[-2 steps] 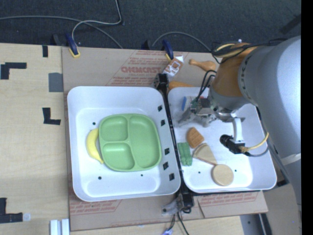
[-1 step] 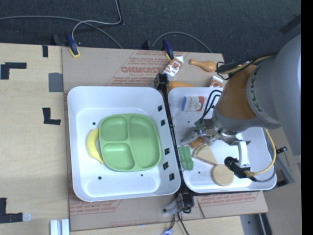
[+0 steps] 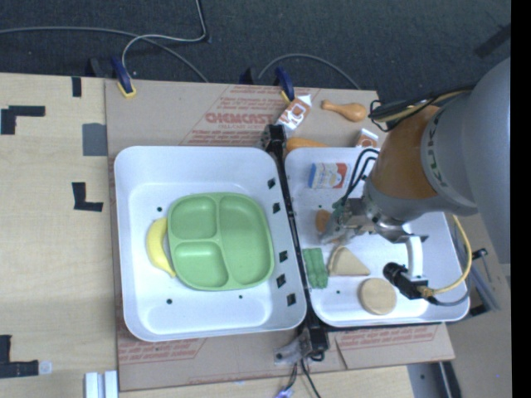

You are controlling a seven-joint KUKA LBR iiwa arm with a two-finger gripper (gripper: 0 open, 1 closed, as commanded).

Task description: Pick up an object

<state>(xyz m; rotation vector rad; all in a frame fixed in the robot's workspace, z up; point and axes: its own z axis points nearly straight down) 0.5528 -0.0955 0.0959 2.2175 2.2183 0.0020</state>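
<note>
My gripper (image 3: 336, 225) reaches down into the right bin (image 3: 431, 309), below the grey arm with its orange band (image 3: 406, 160). It sits right beside a small brown-orange piece (image 3: 322, 220). A tan wedge (image 3: 348, 263) lies just below it, a round tan disc (image 3: 377, 296) further toward the front, and a green strip (image 3: 314, 268) by the bin's left wall. A white carton with a red and blue label (image 3: 328, 175) lies at the back of the bin.
The left bin (image 3: 137, 172) holds a green divided plate (image 3: 220, 240) with a yellow banana (image 3: 158, 245) tucked at its left edge. Behind the bins on the cardboard lie a small wrapper (image 3: 294, 113) and a tan gourd-shaped object (image 3: 344, 109). Cables run behind.
</note>
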